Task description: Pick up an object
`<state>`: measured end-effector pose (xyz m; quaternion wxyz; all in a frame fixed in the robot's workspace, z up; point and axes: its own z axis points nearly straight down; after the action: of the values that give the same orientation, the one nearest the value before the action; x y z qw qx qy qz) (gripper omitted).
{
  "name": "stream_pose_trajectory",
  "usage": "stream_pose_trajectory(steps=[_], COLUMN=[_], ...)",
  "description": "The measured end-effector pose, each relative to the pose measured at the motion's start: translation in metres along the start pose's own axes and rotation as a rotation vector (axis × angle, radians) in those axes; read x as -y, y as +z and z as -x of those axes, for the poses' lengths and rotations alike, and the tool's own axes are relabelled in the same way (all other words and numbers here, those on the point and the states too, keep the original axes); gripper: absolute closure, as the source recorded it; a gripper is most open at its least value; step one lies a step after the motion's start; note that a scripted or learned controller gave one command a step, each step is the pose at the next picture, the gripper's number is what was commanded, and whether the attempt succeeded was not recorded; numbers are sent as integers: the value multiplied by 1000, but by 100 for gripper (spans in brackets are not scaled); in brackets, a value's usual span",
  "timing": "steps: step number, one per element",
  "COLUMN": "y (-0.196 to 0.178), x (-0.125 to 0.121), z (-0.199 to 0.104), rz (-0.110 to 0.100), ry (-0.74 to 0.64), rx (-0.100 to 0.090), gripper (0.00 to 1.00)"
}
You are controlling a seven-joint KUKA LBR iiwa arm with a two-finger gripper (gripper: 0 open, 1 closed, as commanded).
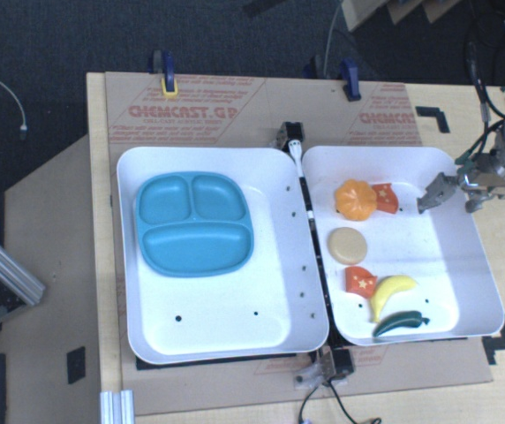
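The right bin [464,263] holds several toy foods. An orange [356,200] lies at its back left with a red piece [386,198] touching its right side. Below them sit a beige round disc [348,245], a red strawberry-like piece [360,281], a yellow banana [392,291] and a dark green vegetable [400,322]. My gripper [453,200] hangs over the bin's back right part, to the right of the red piece and apart from it. Its fingers are spread open with nothing between them.
The left bin [270,316] carries a blue divided plate [195,223]. A black hinge strip [307,228] runs between the two bins. Blue clamps [168,71] hold the cardboard sheet at the back. Cables hang near the arm at the right edge.
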<state>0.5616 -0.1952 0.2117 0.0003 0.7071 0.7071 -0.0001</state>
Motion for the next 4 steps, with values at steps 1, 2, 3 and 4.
stream_pose_trajectory(steps=[1, 2, 3, 4], y=[43, 91, 130, 116], x=[-2, -9, -8, -10], z=[-4, -2, -2, -2], rz=[-5, -5, -5, 1], ry=[0, 0, 0, 0], rx=[-2, -2, -2, 0], gripper=[0, 0, 0, 100])
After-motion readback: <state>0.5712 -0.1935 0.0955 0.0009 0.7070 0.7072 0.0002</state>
